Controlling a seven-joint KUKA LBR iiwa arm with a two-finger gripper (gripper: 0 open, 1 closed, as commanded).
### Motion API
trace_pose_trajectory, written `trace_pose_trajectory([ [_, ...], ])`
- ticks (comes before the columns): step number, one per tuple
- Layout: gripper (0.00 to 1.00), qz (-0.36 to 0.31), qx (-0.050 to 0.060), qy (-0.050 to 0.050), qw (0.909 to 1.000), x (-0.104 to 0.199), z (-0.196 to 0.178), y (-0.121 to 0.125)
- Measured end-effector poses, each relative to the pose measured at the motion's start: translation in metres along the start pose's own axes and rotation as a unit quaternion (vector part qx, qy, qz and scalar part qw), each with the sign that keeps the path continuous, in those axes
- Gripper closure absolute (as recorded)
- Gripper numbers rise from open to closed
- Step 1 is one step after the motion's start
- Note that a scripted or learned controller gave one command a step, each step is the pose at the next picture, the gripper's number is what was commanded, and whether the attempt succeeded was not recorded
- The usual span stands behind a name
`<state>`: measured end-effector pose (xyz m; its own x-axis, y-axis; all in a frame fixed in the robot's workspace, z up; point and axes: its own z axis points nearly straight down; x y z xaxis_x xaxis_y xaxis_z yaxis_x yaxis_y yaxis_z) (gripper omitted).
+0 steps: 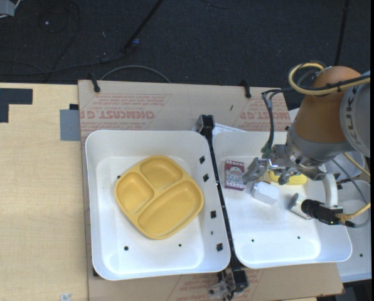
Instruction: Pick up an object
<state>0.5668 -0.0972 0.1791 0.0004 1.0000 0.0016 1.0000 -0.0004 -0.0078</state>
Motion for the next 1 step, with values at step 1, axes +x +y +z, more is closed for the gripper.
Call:
trace_pose_trajectory([
  [1, 0.0, 0.0, 0.0, 0.0, 1.0, -0.0092, 0.0573, -0.0031],
])
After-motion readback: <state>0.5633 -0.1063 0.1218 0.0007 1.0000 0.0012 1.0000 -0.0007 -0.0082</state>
